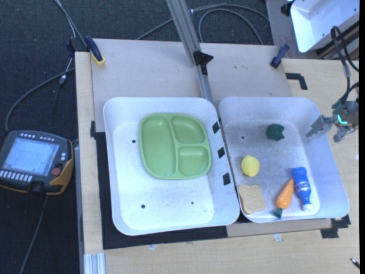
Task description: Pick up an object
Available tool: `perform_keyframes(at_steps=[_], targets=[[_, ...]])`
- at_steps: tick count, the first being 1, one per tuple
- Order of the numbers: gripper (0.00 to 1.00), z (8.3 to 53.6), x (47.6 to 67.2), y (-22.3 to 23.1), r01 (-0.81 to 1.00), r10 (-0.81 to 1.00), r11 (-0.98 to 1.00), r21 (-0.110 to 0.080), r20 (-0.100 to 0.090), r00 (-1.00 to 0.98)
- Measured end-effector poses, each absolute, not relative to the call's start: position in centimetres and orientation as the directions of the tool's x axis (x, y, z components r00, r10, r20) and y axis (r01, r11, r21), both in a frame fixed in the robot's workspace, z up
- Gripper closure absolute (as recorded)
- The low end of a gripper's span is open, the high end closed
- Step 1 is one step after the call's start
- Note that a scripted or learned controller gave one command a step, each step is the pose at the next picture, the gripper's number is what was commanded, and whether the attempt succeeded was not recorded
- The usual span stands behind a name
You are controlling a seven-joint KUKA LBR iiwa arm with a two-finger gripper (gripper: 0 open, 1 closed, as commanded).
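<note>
At the right bin's [319,110] 3 o'clock rim, our jaws [328,127] look open, empty; green toy [275,132] lies nearest, toward 9 o'clock.

Left bin [122,170]: green divided plate [174,146].
Right bin [328,170]: broccoli [275,132], lemon [250,165], bread slice [251,198], carrot [284,194], blue bottle [301,187].
Gripper [329,128]: at right bin's right rim, holding nothing.

Matt wood bench [148,67]; scuffed white plastic bins [122,210]; smooth green plastic plate [174,146]; glossy blue bottle [301,187] at 4 o'clock.
</note>
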State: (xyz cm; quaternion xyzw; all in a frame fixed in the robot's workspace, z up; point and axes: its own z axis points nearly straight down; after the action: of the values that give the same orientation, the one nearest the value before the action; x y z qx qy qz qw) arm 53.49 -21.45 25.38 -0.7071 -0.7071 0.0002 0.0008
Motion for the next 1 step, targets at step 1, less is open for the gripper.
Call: perform_keyframes(at_steps=[1], targets=[[0.00, 25.44, 53.53, -21.45, 1.000, 1.000, 0.000, 0.000, 0.000, 0.000]])
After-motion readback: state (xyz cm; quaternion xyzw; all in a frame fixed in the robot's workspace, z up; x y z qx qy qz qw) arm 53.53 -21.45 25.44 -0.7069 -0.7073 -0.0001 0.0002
